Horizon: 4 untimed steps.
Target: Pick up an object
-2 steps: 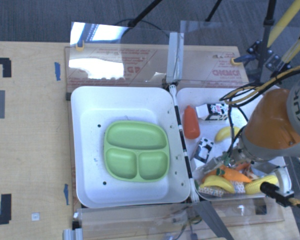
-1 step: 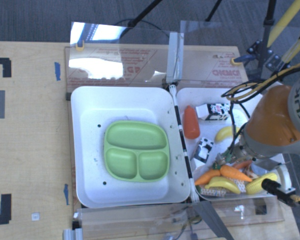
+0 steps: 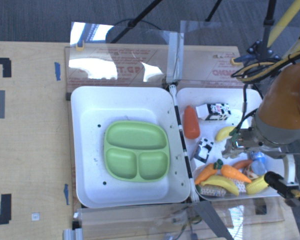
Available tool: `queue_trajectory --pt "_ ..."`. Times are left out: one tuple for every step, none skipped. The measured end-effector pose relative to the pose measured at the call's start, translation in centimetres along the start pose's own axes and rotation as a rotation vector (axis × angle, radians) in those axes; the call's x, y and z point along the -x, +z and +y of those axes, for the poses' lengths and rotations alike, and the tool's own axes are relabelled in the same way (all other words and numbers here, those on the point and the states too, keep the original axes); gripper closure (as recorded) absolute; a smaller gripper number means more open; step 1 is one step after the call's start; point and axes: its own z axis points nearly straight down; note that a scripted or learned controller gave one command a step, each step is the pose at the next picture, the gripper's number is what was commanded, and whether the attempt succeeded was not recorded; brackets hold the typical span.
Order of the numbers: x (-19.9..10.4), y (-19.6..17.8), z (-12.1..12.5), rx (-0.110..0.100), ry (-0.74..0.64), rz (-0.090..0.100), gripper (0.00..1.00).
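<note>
The hand [image 3: 238, 145] hangs low in the right bin [image 3: 250, 95], and whether it is clenched, released or grasping anything cannot be told from this angle. Nearest the camera, below the hand, lies a heap of toy food: a banana [image 3: 221, 185] along the front wall, carrots [image 3: 233, 172] on top of it, and another yellow piece [image 3: 257, 184] beside a blue item [image 3: 258, 162]. Just left of the hand sit a small black-and-white object [image 3: 205, 148] and a yellow fruit [image 3: 225, 132]. Further left rests an orange-red piece [image 3: 191, 122]. Beyond the hand stands a black-and-white cow-patterned box [image 3: 217, 111]. Well to the left, the other bin [image 3: 85, 109] carries a green divided plate [image 3: 137, 150]. The bench [image 3: 27, 134] spreads past it.
</note>
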Motion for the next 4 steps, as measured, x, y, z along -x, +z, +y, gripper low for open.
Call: queue_trajectory --pt "0.0 0.0 0.0 0.000 0.001 0.000 0.00" --pt "2.2 9.6 0.1 0.006 -0.267 0.000 0.00" --pt "2.2 8.8 0.4 0.011 -0.266 -0.001 1.00" --pt "-0.4 0.0 6.0 0.000 -0.109 -0.001 1.00"
